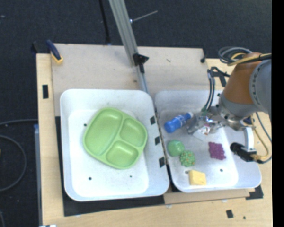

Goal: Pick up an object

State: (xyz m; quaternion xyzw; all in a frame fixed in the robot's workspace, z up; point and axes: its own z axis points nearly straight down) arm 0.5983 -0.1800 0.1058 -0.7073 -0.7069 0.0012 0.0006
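Bench (99,67): pale wooden top on a dark floor, bearing two shallow white bins side by side.
Left bin (68,126): holds one item, a light green divided plate (115,137) with three compartments, lying flat near the middle.
Right bin (246,176): holds five small items and the working end of the arm.
Arm (244,86): grey, with an orange band above the wrist, reaching in from the right over the right bin's upper half.
Gripper (202,125): low over the right bin, a little above its centre, pointing left; the metal parts blur together from where I stand, so I cannot tell how the jaws are set.
Blue bottle (176,122): lying on its side with a pale cap toward the gripper; just to the left of the gripper tip, very close to it, contact not discernible, and not seen between the jaws.
Green ball (175,148): below the bottle, near the bin's left wall, below and left of the gripper.
Green speckled lump (188,158): just beside the ball, on its lower right.
Purple cluster (217,151): below and right of the gripper, apart from it.
Yellow block (197,178): near the bin's front edge, farthest from the gripper.
Metal pole (125,32): slanting down from the top to the rear of the bins.
Cables (232,53): looped behind the arm, at the bench's right rear.
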